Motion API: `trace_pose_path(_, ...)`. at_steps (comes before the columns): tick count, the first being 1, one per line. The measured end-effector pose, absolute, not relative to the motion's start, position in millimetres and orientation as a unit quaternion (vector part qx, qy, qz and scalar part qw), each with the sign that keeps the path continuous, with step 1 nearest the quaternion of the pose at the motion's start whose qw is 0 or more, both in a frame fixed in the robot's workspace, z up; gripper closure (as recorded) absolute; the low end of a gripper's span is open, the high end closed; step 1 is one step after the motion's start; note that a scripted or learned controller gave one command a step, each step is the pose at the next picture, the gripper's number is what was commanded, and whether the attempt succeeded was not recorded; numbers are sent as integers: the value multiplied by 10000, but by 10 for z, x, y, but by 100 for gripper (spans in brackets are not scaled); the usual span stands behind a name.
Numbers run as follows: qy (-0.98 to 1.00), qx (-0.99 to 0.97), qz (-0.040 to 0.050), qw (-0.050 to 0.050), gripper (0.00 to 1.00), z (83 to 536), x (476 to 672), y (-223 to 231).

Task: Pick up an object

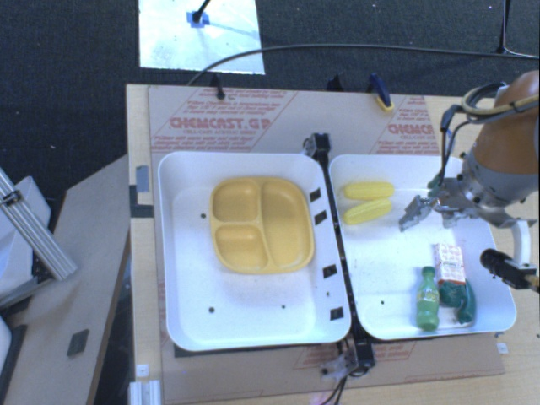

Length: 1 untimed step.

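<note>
Nothing lifted yet. Gripper (419, 212) seen over right bin (506, 315), fingers apart, nothing between them. Nearest candidate, two yellow corn cobs (368, 202), lying just beside fingertips in bin's far corner. Descent, closing, lift judged outstanding.

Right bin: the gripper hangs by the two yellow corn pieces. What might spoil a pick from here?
1. The two yellow corn pieces lie side by side, so closing on one may nudge the other away.
2. They sit near the right white bin's back corner beside the black centre divider, leaving little room.
3. The gripper is beside them, not above.
</note>
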<state>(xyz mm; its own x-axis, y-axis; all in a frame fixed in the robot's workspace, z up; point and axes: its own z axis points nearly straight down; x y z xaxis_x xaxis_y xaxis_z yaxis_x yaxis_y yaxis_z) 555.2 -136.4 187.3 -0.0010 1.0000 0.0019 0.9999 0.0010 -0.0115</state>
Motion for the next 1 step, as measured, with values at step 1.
trace_pose_path(1,-7085,-7057,-4,-4,0,1943,5583,-1361)
